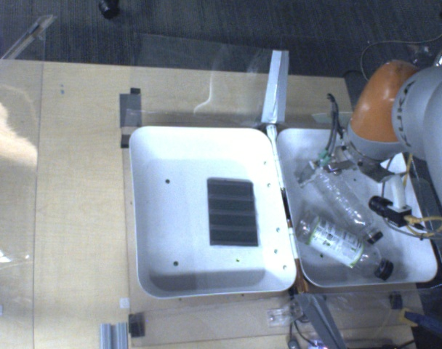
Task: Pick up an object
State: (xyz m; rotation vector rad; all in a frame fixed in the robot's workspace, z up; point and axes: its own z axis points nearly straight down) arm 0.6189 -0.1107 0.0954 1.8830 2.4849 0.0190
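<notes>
My gripper reaches down into the right bin near its back left part, under the orange band of the arm. A crumpled clear plastic bottle lies right at the gripper's tip; I cannot tell if they touch. In front of it lies a second clear bottle with a pale label and a black cap, pointing to the front right corner. A flat dark ridged rectangle lies in the middle of the left bin.
The two bins meet at a raised divider edge. A black fitting with cables hangs from the arm over the right bin's right side. A grey upright strip stands behind the bins.
</notes>
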